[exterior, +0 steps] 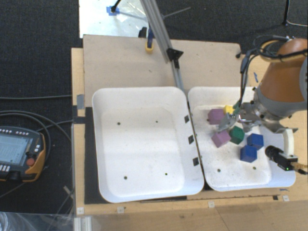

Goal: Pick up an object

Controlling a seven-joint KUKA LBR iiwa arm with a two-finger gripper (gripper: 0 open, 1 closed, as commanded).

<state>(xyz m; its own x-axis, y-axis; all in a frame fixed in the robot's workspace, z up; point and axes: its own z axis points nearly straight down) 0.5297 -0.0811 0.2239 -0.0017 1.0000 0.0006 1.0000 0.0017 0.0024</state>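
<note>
End effector sits low in the right bin, among a purple block, green block and yellow piece; finger state cannot be told. Advise descending squarely over one block, clear of neighbours.

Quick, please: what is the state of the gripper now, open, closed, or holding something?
Gripper: cannot be told; it is low among the blocks in the right bin.

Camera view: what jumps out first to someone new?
The orange-banded arm reaching in from the right, its gripper low over a cluster of small blocks in the right bin: two purple blocks, a green block, two blue blocks and a yellow piece. Left of the bench, a teach pendant lies on the dark floor.
</note>
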